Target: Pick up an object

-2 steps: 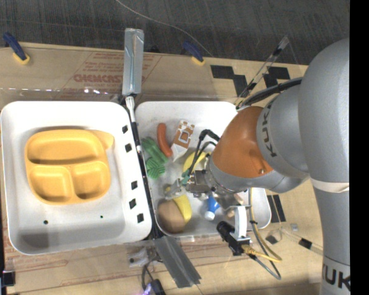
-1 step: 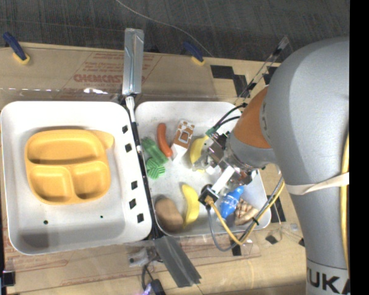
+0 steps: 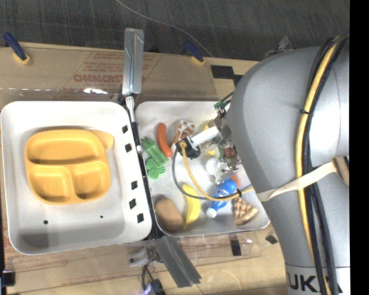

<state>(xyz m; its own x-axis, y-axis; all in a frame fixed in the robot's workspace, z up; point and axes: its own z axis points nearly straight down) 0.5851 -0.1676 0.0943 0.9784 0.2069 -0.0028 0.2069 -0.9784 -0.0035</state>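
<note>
I see the gripper (image 3: 194,141) low in the right bin (image 3: 172,112), a smooth orange sausage (image 3: 163,139) at nine o'clock of it, a knobbly green toy (image 3: 154,158) beyond.

A quick count across the bench: 2 white bins, the left bin (image 3: 12,183) and the right bin (image 3: 149,117), side by side. The left one carries 1 yellow divided tray (image 3: 67,165). The right one is busier: 1 orange sausage-shaped piece (image 3: 162,137), 1 green leafy toy (image 3: 152,158), 1 brown potato-like lump (image 3: 168,212), 1 yellow banana (image 3: 192,208), 1 blue-and-white item (image 3: 224,192) and 1 tan ridged piece (image 3: 244,211). Smaller bits near the arm are too jumbled to count.
</note>
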